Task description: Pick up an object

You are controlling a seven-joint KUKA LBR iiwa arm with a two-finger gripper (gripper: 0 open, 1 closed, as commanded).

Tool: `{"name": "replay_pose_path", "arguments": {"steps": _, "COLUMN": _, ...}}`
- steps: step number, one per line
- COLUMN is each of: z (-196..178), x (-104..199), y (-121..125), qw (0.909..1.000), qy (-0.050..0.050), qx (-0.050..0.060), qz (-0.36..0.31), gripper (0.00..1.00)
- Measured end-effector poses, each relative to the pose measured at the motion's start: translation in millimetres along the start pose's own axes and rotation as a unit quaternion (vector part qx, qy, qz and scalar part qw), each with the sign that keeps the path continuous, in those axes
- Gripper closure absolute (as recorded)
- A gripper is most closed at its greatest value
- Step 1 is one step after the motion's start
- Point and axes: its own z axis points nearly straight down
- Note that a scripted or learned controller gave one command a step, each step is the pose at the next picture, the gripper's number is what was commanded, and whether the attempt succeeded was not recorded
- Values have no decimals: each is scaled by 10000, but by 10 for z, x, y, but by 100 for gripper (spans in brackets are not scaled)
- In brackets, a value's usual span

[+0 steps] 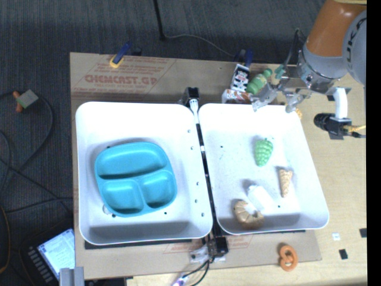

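1. A robotics lab or test cell — a grey-and-orange industrial arm (pixel 333 34) reaches in from the right.
2. Two white bins (pixel 137 231) sit side by side on a brown board (pixel 137 76) held by clamps (pixel 121 54) at its far edge.
3. Loose cables (pixel 18 177) trail over dark carpet on the left — a rigged setup.

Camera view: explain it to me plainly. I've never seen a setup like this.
One camera looks down at a slant on a bench. The grey and orange machine at the right is a robot arm; its gripper hangs over the far edge of the right white bin, with nothing visibly between its fingers. That bin holds a green toy, a cone-shaped piece, a white item and a tan pastry-like piece. The left bin holds a blue divided tray.
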Motion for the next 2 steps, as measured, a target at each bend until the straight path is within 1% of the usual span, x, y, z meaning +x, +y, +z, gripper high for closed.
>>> {"name": "replay_pose_path", "arguments": {"steps": 1, "z": 1580, "x": -273, "y": 167, "qw": 10000, "qy": -13, "qx": -29, "qz": 0, "gripper": 0}}
{"name": "replay_pose_path", "arguments": {"steps": 2, "z": 1471, "x": -277, "y": 174, "qw": 10000, "qy": -29, "qx": -39, "qz": -6, "gripper": 100}}
